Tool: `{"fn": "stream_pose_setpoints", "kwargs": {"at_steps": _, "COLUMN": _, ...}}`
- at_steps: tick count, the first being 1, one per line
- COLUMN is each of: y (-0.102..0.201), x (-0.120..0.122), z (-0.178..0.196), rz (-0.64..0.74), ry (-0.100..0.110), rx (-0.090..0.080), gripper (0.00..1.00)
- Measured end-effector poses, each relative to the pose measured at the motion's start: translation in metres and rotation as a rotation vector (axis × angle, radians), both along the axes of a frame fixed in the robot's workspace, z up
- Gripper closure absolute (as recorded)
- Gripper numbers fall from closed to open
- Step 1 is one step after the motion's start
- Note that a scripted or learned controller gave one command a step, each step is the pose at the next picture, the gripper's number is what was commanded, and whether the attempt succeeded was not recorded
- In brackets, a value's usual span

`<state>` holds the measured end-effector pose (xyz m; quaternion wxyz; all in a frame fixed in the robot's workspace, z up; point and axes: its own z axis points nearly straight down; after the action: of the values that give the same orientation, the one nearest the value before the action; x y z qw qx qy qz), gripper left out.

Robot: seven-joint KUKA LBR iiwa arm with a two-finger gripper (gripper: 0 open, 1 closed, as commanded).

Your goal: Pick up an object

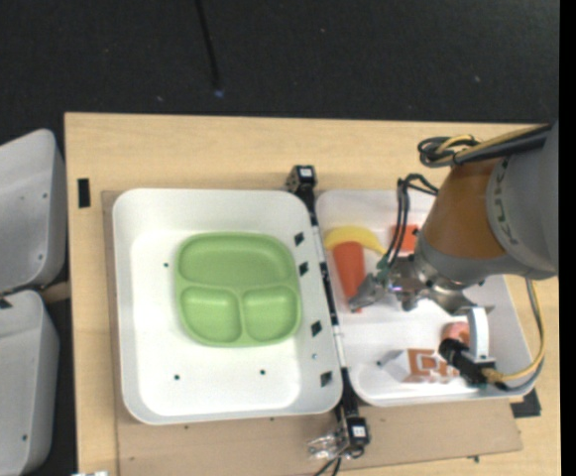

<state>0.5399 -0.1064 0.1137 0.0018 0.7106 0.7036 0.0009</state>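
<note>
In the right bin (406, 380) lie an orange carrot-like piece (348, 266), a yellow banana-like piece (353, 237) just behind it, a small red-orange item (403, 238) partly hidden by the arm, and a white packet with orange print (421, 365) near the front. My gripper (377, 291) hangs low over the middle of this bin, right beside the carrot piece's near end. I see nothing held between its fingers.
The left bin (139, 296) holds a green divided plate (236, 288). A small orange-brown thing (454, 333) lies at the right bin's right side. Black clips (300, 178) sit on the divider between the bins. Grey padded shapes (10, 226) lie left of the bench.
</note>
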Motion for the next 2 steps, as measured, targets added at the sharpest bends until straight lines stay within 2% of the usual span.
{"fn": "stream_pose_setpoints", "kwargs": {"at_steps": 1, "y": -0.001, "x": 0.001, "z": 0.011, "rz": -0.007, "ry": -0.004, "rx": -0.002, "gripper": 1.00}}
{"fn": "stream_pose_setpoints", "kwargs": {"at_steps": 2, "y": -0.006, "x": -0.007, "z": 0.060, "rz": 0.002, "ry": -0.002, "rx": 0.000, "gripper": 1.00}}
